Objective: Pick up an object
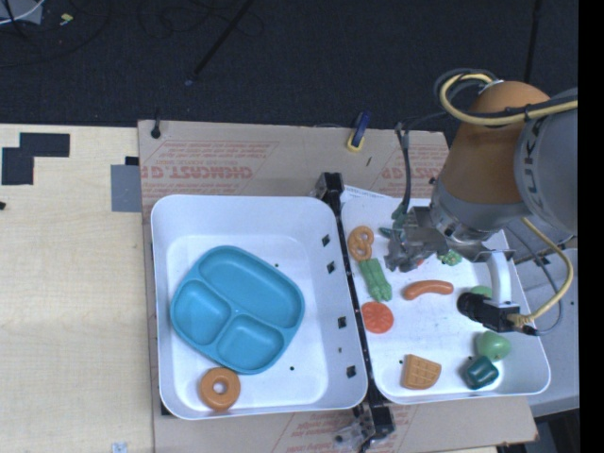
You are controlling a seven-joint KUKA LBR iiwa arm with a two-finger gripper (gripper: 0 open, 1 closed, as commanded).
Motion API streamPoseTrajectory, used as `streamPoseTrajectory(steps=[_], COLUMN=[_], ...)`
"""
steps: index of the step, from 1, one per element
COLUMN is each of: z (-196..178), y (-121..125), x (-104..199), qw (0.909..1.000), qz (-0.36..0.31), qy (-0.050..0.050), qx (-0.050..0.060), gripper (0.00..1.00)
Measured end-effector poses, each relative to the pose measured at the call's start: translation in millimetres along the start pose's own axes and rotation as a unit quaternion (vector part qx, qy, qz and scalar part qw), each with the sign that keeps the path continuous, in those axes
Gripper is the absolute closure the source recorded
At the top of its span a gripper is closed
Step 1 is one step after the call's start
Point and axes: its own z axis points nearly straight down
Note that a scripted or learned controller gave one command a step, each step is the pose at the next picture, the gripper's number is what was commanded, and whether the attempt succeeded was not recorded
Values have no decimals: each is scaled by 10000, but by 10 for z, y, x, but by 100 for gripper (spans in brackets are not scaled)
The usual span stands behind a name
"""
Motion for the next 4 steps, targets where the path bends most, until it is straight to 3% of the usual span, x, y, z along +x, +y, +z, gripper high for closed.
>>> streamPoseTrajectory(steps=[2, 3, 4], z=[-95, -175, -29], y=[-332, -433, -416], x=[1029, 1111, 984], qw=[10000, 10000, 10000], qz=[-17, -5, 7], qy=[2, -2, -10], qx=[-12, -8, -2], gripper=[100, 100, 100])
